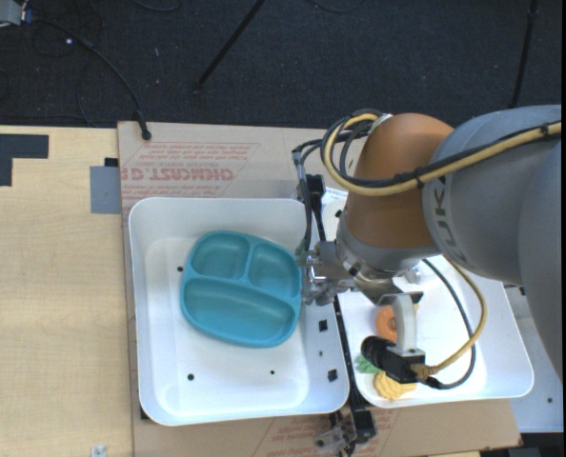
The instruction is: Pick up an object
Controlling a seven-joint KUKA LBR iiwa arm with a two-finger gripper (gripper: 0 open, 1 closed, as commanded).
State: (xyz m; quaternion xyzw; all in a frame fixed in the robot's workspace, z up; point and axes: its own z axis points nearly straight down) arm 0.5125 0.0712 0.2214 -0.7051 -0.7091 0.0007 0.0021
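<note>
Wooden bench (45, 293); dark floor (264, 46) behind

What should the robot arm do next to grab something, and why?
Probably lower a little toward the right bin. The arm's wrist hangs over it, and small things lie just below: an orange piece, a dark green piece and a yellow piece. The blue divided plate sits in the left bin, further off.
</note>
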